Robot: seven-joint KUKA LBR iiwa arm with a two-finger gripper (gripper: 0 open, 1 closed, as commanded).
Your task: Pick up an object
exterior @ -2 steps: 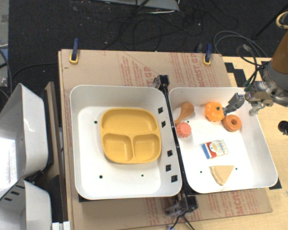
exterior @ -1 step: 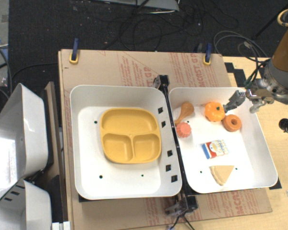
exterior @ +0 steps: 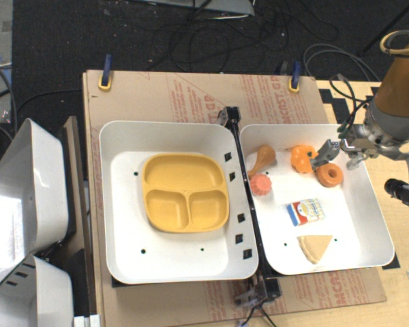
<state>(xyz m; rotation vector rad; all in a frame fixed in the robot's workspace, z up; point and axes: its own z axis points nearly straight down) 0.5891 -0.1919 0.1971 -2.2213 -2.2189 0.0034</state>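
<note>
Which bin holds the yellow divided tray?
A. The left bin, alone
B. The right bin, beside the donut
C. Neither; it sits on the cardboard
A: the tray lies by itself in the left bin, while the donut and the other small items are in the right bin.

Grey arm [exterior: 395, 107] reaches leftward, end effector [exterior: 329, 152] low

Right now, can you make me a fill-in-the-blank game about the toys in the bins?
The yellow tray lies in the ____ bin.
The tray has ____ compartments.
The donut lies in the ____ bin.
The small box lies between the donut and the ____ wedge.

Answers: left, three, right, tan
</note>
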